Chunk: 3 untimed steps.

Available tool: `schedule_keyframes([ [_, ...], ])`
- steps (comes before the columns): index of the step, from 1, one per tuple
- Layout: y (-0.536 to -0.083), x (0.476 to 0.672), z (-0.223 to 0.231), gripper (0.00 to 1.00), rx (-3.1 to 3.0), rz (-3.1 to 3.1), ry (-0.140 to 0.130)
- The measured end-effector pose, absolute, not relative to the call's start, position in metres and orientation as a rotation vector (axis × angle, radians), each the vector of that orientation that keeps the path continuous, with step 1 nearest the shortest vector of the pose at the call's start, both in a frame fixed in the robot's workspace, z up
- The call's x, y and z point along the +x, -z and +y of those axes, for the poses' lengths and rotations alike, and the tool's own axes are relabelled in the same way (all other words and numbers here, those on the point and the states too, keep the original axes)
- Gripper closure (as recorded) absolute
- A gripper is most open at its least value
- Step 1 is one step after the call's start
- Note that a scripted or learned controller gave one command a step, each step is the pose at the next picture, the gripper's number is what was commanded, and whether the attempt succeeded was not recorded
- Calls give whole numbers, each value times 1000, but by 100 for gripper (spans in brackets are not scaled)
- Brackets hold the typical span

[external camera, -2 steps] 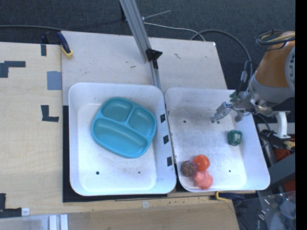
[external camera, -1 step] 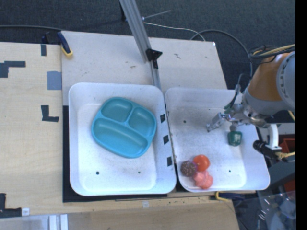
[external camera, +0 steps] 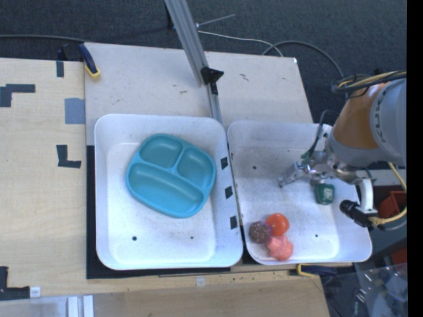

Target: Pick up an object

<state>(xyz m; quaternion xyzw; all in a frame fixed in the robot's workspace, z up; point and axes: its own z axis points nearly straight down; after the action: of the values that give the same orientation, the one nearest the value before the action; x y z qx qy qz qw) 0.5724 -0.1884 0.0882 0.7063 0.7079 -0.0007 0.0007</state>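
The arm (external camera: 377,121) was a thick rounded tube, grey on its upper side with a broad orange band next to the wrist. A yellow and black cable (external camera: 360,80) looped over its top. The wrist narrowed to a grey collar, then a cluster of small metal parts. The gripper (external camera: 289,176) was thin bare silver metal. A black fitting with a white bracket (external camera: 360,200) hung beneath.

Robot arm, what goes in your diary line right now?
arm: over right bin | pincer: above bin floor | toys: near front edge | blue plate: left bin
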Motion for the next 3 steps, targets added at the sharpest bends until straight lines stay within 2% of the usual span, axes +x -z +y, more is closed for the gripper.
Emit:
schedule_keyframes([
  [1, -99, 572, -188, 100, 2218, 2225, 1],
  [3, -209, 578, -197, 100, 2216, 2221, -3],
])
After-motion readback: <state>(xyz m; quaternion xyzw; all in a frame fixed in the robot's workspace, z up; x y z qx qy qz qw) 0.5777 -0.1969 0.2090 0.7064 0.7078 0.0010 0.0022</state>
